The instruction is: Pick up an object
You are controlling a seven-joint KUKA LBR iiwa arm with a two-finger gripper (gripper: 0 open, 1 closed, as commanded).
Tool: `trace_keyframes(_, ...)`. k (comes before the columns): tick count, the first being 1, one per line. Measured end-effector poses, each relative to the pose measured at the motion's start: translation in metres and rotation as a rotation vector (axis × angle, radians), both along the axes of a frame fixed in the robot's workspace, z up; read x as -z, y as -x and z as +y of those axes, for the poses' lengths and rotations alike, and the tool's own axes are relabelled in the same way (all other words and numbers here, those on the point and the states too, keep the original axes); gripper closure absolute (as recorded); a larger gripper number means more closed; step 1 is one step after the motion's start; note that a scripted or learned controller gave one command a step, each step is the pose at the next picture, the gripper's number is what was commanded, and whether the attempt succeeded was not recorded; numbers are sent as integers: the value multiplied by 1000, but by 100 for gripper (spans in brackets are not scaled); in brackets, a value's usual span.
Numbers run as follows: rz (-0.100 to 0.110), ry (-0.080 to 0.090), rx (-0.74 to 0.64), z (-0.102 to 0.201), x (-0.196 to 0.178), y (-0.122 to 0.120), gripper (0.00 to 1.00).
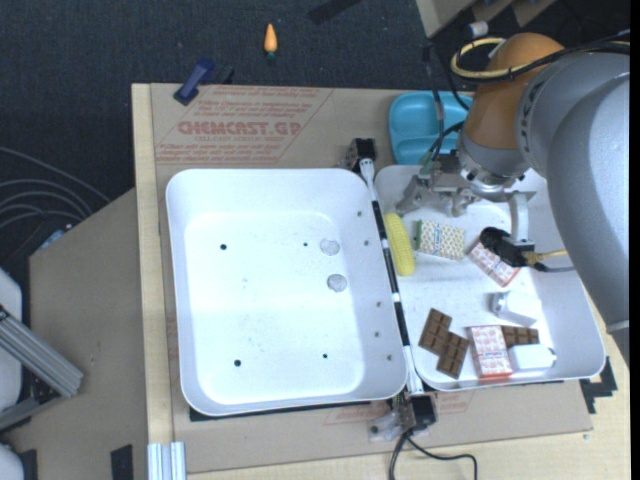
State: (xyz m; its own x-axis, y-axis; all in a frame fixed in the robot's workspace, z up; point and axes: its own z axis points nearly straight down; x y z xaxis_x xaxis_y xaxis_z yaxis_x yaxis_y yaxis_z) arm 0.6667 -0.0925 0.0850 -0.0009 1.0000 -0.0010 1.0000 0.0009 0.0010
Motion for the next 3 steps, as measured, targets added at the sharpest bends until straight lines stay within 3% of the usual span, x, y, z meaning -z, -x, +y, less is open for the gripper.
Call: trace_keyframes(3,2,0,0,0,0,0,0)
